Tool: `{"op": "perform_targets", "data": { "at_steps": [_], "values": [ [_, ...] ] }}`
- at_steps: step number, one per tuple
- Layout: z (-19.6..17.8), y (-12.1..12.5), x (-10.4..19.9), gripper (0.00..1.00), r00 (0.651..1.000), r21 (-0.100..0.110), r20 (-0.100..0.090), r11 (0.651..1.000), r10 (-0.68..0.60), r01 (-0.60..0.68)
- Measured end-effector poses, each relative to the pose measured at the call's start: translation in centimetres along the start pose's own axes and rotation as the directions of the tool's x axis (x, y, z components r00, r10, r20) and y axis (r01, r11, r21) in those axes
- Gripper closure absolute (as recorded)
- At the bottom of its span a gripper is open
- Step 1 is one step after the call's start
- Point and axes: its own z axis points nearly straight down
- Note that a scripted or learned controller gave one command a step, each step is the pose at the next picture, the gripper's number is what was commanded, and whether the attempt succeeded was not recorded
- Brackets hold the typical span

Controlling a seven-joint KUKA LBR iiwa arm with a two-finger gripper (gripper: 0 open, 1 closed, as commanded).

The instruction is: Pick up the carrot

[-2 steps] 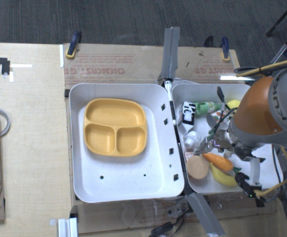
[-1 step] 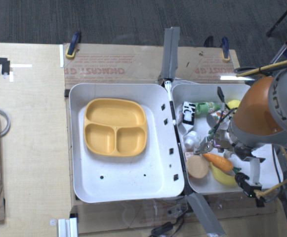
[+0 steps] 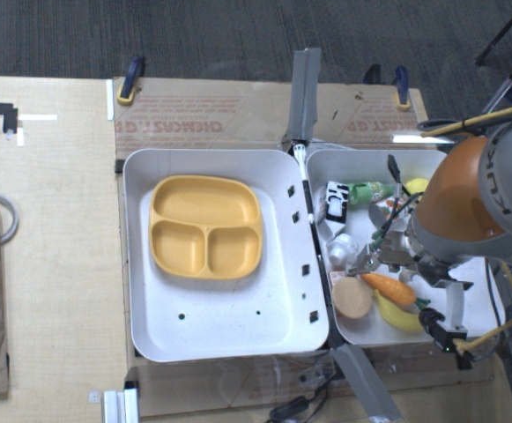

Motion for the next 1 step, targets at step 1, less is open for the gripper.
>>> {"op": "perform_targets", "data": {
  "at_steps": [1],
  "values": [
    [-0.91, 0.1, 0.09, 1.0, 1.0, 0.0, -0.003, 1.0, 0.002, -0.002]
  ]
}}
